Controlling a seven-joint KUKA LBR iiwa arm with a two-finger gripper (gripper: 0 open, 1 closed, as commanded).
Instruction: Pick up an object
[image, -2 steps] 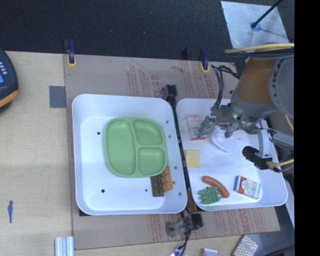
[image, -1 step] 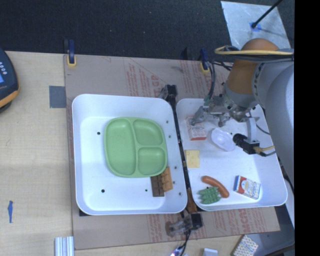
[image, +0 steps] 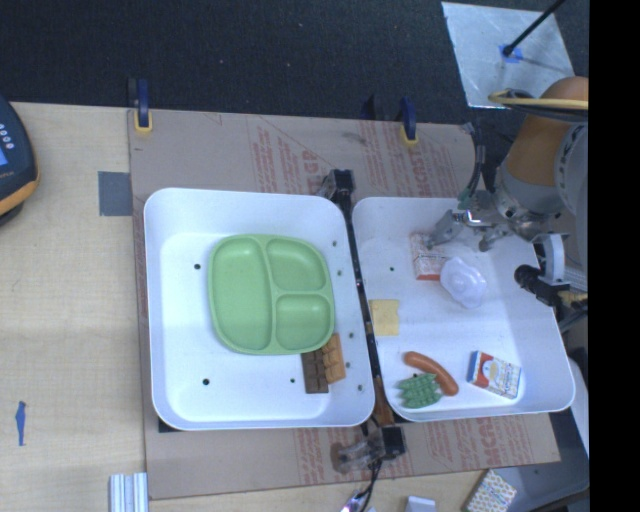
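The gripper (image: 462, 228), jaws spread wide and holding nothing, is hovering in the upper part of the right bin (image: 540, 400), with the clear plastic cup (image: 463, 281) lying just below it toward the frame's bottom.

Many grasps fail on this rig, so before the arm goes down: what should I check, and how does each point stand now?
1. Gripper over right bin: ok.
2. Target beneath it: cannot tell; a packet and clear bag lie close together.
3. Nothing held yet: cannot tell.
4. Sausage, green toy, carton, yellow square away from gripper: ok.
5. Left bin with green plate, brown block out of the way: ok.
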